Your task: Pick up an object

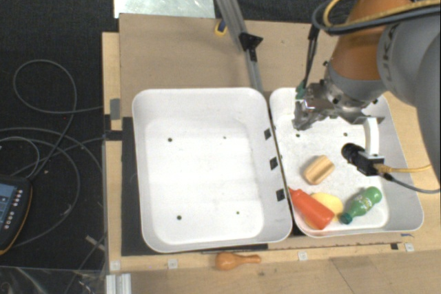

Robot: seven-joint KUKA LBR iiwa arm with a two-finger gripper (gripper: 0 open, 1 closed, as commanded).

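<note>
Tan pear-shaped gourd [237, 259] on bench; glossy green bottle [360, 205] in bin.

1 fixed camera above bench [186, 45], looking down at slant on 2 bins [200, 169]; arm [386, 31] enters from right.

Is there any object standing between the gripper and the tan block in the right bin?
Nothing visible does. The gripper is over the far part of the right bin, and bare white floor separates it from the tan block. The red object, yellow object and green bottle lie nearer the front edge, beyond the block.
</note>
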